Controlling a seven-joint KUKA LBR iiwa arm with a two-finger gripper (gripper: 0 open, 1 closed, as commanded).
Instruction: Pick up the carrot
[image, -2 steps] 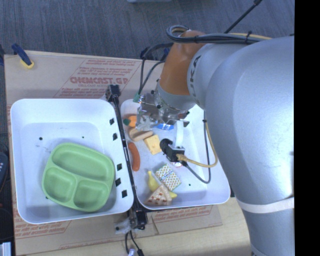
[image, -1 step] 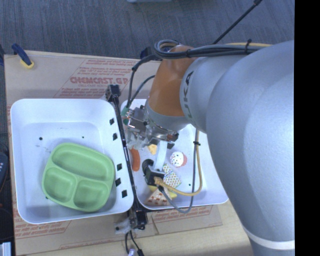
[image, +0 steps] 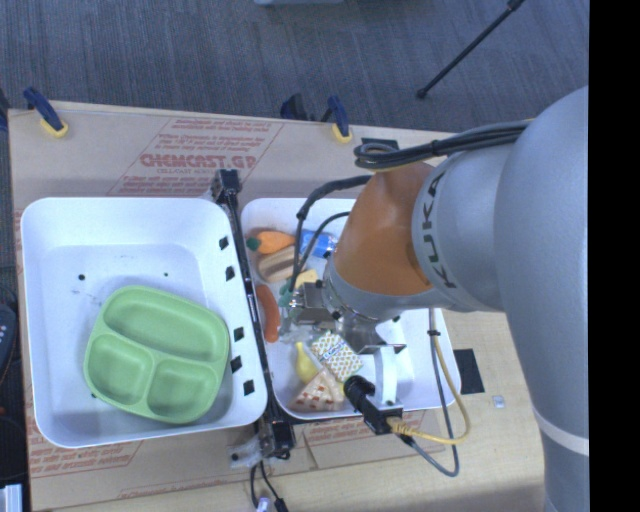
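Two white bins here, with the carrot in the right bin, at its far left corner, touching or just beside a bun. Approach step, by the look of it: gripper low over the bin's left side, near a red sausage, short of the carrot. Cannot tell whether open or closed, hidden beneath the wrist. Next: shift toward the far corner, align along the carrot, descend clear of bun and wall.
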